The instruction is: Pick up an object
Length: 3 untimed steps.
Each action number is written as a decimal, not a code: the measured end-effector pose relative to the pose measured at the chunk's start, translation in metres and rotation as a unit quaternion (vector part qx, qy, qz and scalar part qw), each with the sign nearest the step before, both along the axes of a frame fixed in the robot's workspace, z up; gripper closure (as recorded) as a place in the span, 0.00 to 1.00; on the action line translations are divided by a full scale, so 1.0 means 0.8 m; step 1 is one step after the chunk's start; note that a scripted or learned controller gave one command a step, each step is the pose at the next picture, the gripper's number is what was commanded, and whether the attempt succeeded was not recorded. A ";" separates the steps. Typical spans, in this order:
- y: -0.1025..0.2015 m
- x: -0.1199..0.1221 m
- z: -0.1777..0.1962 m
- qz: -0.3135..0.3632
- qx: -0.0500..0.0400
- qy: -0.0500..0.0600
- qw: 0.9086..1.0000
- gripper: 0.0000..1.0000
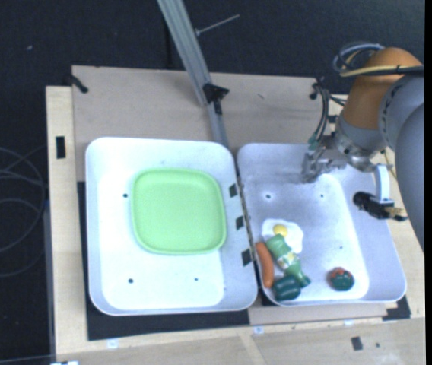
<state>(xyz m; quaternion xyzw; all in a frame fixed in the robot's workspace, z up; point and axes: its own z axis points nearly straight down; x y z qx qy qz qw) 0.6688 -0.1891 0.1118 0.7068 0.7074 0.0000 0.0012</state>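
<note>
My gripper (pixel 312 167) hangs over the back of the right bin (pixel 319 204), well apart from the toys at the bin's front. A fried-egg toy (pixel 288 233) lies near the front left, with a green bottle-shaped toy (pixel 284 255) partly on it. An orange carrot (pixel 265 264) lies along the bin's left wall, a dark green piece (pixel 286 287) sits just in front of the bottle toy, and a red and green round toy (pixel 341 278) rests at the front right.
The left bin (pixel 109 204) holds a light green square plate (pixel 178 210). A grey metal pole (pixel 189 48) slants up from between the bins at the back. The arm's orange band (pixel 368 97) rises at the right.
</note>
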 end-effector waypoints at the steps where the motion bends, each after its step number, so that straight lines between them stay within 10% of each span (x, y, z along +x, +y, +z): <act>1: 0.001 0.004 0.080 0.000 0.000 -0.003 1.000 1.00; 3: 0.007 -0.004 0.190 0.000 0.001 -0.001 1.000 1.00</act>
